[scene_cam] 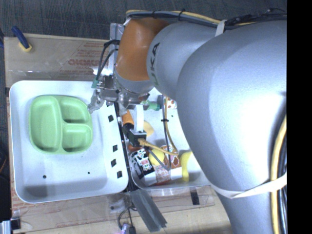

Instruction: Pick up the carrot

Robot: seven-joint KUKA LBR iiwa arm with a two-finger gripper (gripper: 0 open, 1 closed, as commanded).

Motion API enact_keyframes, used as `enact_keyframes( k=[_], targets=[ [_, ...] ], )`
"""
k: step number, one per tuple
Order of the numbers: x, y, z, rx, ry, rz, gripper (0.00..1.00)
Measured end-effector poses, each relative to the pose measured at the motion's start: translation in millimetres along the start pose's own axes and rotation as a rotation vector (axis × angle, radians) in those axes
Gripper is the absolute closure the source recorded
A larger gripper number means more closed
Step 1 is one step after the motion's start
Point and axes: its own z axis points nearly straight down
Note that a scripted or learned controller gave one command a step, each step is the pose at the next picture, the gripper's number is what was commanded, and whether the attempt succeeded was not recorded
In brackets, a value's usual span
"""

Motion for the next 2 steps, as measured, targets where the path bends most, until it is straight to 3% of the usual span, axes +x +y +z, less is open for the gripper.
enact_keyframes(
  k=[1, 2],
  targets=[
    [81.8, -38.6, 81.3, 0.0, -0.001, -0.188, 0.0],
    [84.0, -39.3, 74.3, 0.005, 0.002, -0.192, 1.0]
  ],
)
